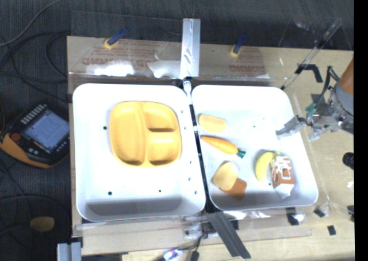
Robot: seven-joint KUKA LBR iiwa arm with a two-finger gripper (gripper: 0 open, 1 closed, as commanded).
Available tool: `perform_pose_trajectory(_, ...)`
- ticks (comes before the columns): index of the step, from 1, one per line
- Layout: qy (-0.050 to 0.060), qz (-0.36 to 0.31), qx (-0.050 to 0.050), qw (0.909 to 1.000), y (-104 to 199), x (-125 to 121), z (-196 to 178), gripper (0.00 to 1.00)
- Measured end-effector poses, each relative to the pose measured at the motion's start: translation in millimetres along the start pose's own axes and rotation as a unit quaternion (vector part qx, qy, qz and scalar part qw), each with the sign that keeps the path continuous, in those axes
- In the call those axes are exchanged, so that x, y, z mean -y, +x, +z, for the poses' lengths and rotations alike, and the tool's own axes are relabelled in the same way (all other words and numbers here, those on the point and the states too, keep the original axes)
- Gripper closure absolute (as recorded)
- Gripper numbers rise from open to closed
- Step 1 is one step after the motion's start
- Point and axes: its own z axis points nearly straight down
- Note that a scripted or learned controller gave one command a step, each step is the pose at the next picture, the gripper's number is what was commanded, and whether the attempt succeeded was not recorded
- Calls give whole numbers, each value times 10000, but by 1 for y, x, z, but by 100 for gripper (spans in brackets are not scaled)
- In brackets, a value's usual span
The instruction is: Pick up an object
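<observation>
The right bin point(253, 102) holds several toy foods: a pale yellow bun point(212, 122), an orange carrot point(220, 145) with a green tip, a tan bread piece point(228, 177), a yellow banana slice point(264, 164) and an orange-and-white carton point(282, 172). A yellow divided tray point(145, 132) lies in the left bin point(92, 191). My gripper point(299, 131) hangs over the right bin's right rim, above and to the right of the banana slice and carton. It is open, with nothing between its fingers; one grey finger point(286, 130) points into the bin.
A metal post point(190, 47) stands behind the seam between the bins. Two clamps point(117, 37) point(236, 49) hold plastic sheeting along the back edge. A handheld pendant point(37, 133) lies on the floor to the left. Cables and brackets crowd the bench's right side.
</observation>
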Motion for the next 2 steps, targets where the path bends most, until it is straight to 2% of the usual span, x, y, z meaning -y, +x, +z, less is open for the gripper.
perform_pose_trajectory(1, -4, -1175, -3, 9931, 15, 1, 138, 0)
perform_pose_trajectory(2, -2, -1171, -10, 9931, 15, 1, 129, 100)
